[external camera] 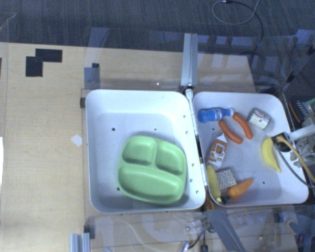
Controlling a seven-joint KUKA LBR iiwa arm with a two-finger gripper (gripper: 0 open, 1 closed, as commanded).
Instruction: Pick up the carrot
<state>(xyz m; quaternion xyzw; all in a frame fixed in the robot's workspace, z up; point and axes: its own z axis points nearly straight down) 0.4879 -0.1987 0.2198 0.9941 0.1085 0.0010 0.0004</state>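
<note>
Two shallow white bins sit side by side on a pale wooden bench point(42, 140). The left bin point(102, 119) holds one thing, a green plastic tray point(153, 168) with three smooth, rounded compartments, lying toward the near right part of the bin.

The right bin point(289, 193) holds a scatter of small toy foods. A yellow banana point(270, 154), curved and glossy, lies near the right wall. Two orange-red sausages point(236, 128) lie side by side near the far middle, both slanted. A blue bottle point(214, 114) with a white cap lies on its side near the far left corner. A small orange and white carton point(218, 149) lies left of centre. A small white cylinder-shaped can point(258, 118) sits just right of the sausages. A yellow corn cob point(212, 181) lies along the left wall, beside a small speckled grey block point(226, 178).

The carrot point(239, 188), orange and tapered with a dark stalk end, lies at the near edge of the right bin, just below the grey block, tip pointing right.

The gripper point(300, 140) sits over the bin's right rim, apart from the carrot; whether it is apart or together cannot be told.
</note>
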